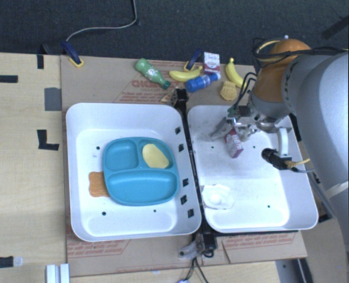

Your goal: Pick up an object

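Packet [236,147], small, dark red w/ a pale end, lies in the right bin [292,214], on the far-middle part of the floor. It's slanted, far end right under the gripper [236,130]. Gripper sits over that end, touching or just above, can't tell which. Also can't tell if it's clenched or released, since its tip overlaps the packet from this angle. So no confirmed hold.

What could go wrong, my read:
- Packet looks thin & flat on the bin floor, so the gripper may close w/o catching an edge and come up w/ nothing.
- Packet is slanted vs. the gripper, so a pinch at one end only could let it swing & drop on the lift.
- Too much downward push could skid it toward the near side or jam the gripper on the floor.
- White crumpled wad [217,196] at near-left of the same bin is well apart, prob. no interference.
- Blue plate [140,178] in the left bin [80,158], and the green bottle [151,73] & banana [184,74] on the surface [21,175] beyond the bins, are out of the way.
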`<state>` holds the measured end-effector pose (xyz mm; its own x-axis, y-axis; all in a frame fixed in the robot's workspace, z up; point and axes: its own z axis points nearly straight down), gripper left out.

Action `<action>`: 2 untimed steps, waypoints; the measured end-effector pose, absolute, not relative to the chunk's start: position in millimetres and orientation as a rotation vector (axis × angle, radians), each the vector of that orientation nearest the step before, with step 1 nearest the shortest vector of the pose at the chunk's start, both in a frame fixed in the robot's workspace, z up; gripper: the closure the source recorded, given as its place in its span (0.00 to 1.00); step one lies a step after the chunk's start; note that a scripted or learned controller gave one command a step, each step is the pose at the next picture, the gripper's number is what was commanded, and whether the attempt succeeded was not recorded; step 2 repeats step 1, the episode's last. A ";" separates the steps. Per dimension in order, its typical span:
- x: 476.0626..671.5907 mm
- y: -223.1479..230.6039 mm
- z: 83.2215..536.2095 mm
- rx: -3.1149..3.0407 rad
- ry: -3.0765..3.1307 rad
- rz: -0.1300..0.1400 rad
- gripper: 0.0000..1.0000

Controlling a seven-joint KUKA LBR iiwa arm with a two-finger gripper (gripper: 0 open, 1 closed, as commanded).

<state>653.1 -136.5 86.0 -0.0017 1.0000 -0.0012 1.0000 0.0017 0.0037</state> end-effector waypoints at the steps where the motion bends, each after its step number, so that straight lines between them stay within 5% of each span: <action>1: 653.0 -136.7 95.8 2.215 2.222 0.000 1.00; 2: 653.0 -136.7 95.8 2.215 2.222 0.000 1.00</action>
